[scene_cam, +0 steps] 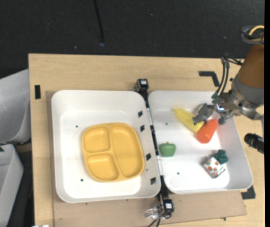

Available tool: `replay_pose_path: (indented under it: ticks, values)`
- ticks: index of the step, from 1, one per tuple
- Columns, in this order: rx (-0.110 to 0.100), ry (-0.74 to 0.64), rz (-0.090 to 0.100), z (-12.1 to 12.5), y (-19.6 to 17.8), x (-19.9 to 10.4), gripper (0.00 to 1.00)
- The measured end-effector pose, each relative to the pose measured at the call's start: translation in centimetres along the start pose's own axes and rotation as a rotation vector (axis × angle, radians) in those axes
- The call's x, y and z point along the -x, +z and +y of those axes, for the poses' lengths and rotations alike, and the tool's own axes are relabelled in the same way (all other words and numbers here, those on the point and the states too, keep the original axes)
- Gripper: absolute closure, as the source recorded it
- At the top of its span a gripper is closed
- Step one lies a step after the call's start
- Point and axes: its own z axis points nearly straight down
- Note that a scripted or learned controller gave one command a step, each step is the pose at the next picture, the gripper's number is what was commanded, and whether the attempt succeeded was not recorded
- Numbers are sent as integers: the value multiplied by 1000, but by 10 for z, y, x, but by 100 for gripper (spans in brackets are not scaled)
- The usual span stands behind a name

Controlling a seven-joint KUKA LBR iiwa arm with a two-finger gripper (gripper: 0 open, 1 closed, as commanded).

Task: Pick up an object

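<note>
- Over the right-hand shallow white bin [191, 186], the two-finger gripper [212, 114] hovers with jaws spread wide, holding nothing.
- Just beneath lie a yellow plastic wedge [186, 118] and an orange carrot-shaped toy [207, 131], touching.
- Approach step, likely; next calls for descending squarely onto one.

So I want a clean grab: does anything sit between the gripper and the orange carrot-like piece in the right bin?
Nothing visible does. The gripper hangs right over the orange piece, at its upper end. The yellow piece lies close on the left and might get bumped.
</note>
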Motion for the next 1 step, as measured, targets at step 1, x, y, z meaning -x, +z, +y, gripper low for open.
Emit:
replay_pose_path:
  ticks: [1]
  values:
    - [-3,3,-2,1,42,0,0]
